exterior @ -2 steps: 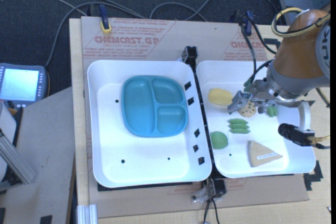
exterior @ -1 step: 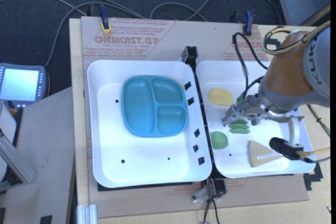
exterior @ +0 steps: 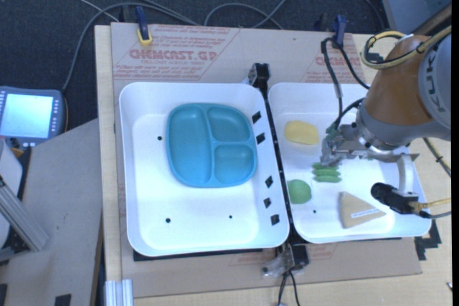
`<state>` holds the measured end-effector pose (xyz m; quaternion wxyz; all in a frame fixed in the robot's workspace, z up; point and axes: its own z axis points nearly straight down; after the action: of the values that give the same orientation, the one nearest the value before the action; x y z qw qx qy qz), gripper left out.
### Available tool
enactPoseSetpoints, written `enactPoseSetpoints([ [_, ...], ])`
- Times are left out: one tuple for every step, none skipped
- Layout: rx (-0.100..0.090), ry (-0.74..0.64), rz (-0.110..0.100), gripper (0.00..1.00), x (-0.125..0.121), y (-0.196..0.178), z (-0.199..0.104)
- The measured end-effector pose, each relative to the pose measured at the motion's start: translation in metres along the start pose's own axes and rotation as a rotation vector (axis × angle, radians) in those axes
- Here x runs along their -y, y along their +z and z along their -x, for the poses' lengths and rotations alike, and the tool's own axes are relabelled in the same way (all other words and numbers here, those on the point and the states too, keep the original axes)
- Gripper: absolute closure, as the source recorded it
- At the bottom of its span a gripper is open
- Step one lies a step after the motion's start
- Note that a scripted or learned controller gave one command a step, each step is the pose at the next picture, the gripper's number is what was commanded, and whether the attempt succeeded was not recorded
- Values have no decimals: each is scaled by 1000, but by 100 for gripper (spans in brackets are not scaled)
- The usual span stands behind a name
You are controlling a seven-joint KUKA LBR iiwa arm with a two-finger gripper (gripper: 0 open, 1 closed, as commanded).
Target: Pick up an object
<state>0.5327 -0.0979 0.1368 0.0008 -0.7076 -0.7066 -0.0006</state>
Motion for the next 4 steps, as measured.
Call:
enactPoseSetpoints([
  [2,-3,5,100,4,-59,-7],
  [2,-3,5,100,3,-110,-8],
  [1,-6,2,100,-23,-98,-45],
  [2,-5,2,100,-48,-86,-89],
])
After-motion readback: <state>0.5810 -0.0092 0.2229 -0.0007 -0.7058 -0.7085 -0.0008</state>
